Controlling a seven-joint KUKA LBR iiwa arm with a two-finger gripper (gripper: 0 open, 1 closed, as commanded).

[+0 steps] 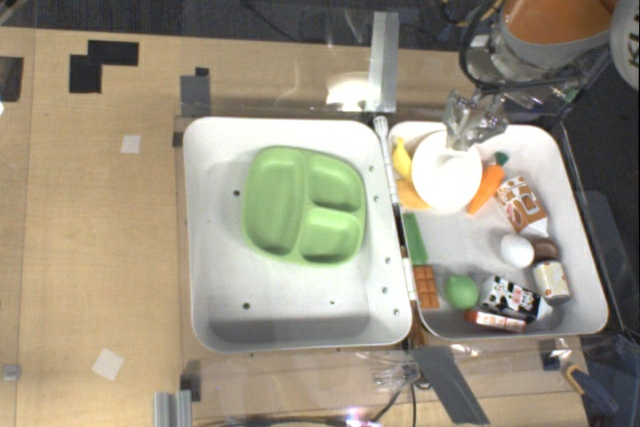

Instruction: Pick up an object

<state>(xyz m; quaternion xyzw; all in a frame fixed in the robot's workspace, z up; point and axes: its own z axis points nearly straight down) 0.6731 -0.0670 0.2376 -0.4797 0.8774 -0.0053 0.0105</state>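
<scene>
Over the back edge of the right bin [575, 205] the gripper [470, 127] hangs right above the white plate [446, 178], fingertips about at its far rim. So the nearest thing to grab sits just toward the front from the jaws, with a banana [401, 158] tucked on its left and a carrot [484, 188] leaning on its right. Honestly can't tell how wide the jaws are, or whether they're touching the plate. Nothing visibly held.
</scene>
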